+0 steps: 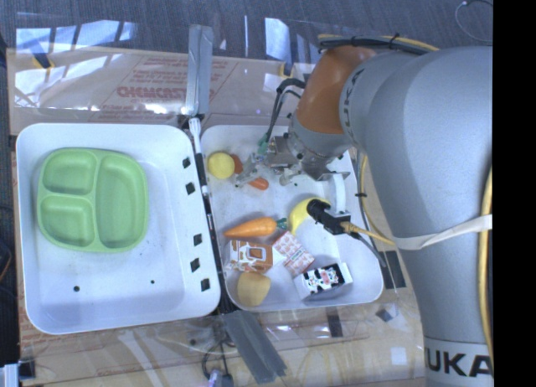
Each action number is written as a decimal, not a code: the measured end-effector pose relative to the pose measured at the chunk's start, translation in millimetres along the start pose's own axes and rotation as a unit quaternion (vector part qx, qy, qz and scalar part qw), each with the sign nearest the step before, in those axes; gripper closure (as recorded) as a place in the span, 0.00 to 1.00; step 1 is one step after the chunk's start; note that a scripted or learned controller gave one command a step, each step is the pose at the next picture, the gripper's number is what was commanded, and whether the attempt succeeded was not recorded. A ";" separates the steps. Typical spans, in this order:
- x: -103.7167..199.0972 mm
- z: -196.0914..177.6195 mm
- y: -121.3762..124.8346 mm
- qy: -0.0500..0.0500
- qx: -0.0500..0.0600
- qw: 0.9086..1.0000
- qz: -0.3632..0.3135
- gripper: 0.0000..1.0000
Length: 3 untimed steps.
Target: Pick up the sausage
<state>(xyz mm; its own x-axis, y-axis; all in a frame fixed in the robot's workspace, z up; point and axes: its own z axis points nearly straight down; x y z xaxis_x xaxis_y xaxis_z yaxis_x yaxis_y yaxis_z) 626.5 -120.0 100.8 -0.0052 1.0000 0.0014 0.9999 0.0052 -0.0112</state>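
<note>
Gripper point(261, 167) stood low in right bin point(365, 286), over reddish sausage point(259, 183), beside yellow ball point(220, 165), grip unclear.

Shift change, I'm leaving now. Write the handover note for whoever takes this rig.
Gripper: low in the right bin, at its far end; finger state unreadable.
Sausage: small reddish piece lying on the bin floor right at the gripper, beside the yellow ball. Not seen held.
Also in that bin: carrot, banana, potato, small cartons.
Left bin: green divided plate.
Done: approach. Left: grasp and lift.
</note>
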 end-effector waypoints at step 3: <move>18.1 9.0 27.8 -0.002 0.001 1.000 -0.029 0.00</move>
<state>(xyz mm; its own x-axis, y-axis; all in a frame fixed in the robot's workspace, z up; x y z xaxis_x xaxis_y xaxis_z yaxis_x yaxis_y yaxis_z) 654.1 -101.8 91.5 -0.0630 0.9980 -0.0013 0.9979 0.0629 -0.0132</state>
